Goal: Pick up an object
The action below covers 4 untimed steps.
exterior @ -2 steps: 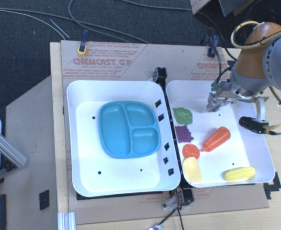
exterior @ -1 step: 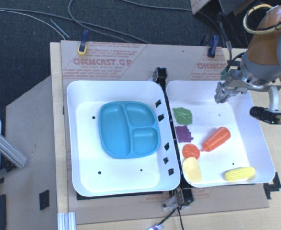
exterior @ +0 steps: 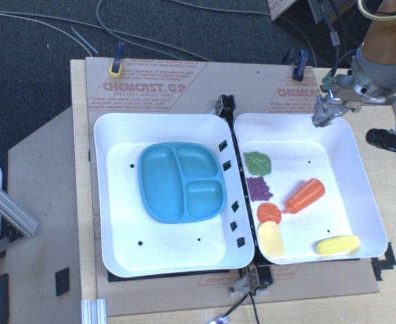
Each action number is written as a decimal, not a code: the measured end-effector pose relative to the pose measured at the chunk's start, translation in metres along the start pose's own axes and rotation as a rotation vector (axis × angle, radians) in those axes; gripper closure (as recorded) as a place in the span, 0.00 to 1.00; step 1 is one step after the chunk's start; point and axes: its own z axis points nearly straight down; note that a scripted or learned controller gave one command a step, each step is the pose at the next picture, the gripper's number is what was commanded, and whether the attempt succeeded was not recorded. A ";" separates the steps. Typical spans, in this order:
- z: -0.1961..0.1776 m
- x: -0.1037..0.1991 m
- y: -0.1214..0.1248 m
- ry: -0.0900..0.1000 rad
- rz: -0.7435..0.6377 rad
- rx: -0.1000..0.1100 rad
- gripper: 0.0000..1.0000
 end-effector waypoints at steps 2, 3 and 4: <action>-0.033 0.043 -0.017 0.005 -0.003 0.011 1.00; -0.016 0.091 -0.037 0.004 -0.002 0.013 1.00; -0.021 0.136 -0.060 0.005 -0.003 0.012 1.00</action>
